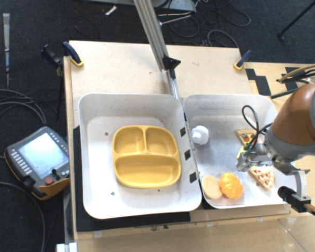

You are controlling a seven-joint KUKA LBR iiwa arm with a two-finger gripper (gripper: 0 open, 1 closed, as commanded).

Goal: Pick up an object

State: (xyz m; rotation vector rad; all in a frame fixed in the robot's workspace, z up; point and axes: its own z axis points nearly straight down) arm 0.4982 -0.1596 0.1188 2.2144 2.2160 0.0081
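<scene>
A: What sits under the gripper (248, 160)?
B: One tan waffle wedge (262, 177), right bin's (220, 109) near corner, beside one orange fruit (231, 185) and one pale bun (211, 187).
A: The pincer's state?
B: Cannot tell.

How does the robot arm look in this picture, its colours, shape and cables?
The arm is rounded and bulky, with an orange-brown band over a grey wrist section. A black cable loops beside it. The tool at its end is small, metallic grey.
</scene>
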